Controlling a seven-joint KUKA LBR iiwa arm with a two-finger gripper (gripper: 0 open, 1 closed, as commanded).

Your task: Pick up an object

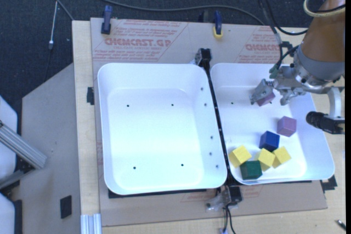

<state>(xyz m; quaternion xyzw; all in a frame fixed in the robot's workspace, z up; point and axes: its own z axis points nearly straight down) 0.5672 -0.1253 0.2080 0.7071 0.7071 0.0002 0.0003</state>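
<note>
**Arm over right bin, purple block in the claw**

Arm (323, 35) reaches in from the right, orange band above the wrist. Claw (272, 91) sits over the far half of the right bin (315, 172), fingers clenched on a small purple block (264, 97), which is between the fingers near the bin's middle, toward the far wall.

Loose blocks cluster at the bin's near edge: a lilac block (286, 126), a blue block (269, 140) just beside it, three yellow blocks (239, 155) (266, 158) (282, 155), and a green block (251, 170) nearest the rim, touching the yellow ones.

Left bin (109, 134) sits alongside, walls touching the right bin. Both rest on a brown board (142, 38) clamped at the bench's far edge by two clips (107, 18).
</note>
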